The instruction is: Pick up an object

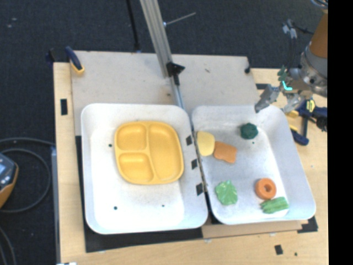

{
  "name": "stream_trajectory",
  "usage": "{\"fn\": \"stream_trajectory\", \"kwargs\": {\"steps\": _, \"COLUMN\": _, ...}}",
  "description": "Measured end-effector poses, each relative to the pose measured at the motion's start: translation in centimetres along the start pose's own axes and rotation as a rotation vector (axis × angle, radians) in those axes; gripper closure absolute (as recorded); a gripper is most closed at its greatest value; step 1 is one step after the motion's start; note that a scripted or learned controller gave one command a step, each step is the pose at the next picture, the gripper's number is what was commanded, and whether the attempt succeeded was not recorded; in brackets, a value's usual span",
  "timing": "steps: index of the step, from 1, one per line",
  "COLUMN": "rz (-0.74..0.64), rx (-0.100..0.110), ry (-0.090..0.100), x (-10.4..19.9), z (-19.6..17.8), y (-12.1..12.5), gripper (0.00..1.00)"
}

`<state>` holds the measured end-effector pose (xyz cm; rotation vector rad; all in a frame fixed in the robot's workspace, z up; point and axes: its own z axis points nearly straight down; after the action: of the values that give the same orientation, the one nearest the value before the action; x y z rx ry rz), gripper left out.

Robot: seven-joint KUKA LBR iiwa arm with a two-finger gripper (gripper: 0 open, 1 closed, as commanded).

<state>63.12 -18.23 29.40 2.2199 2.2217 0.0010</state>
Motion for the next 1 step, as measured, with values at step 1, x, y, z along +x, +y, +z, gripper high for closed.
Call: {"fn": "stream_trajectory", "kwargs": {"steps": 1, "rz": 0.0, "rx": -0.001, "ry": 0.0, "x": 0.0, "z": -0.04, "y": 0.02, "gripper": 0.0}}
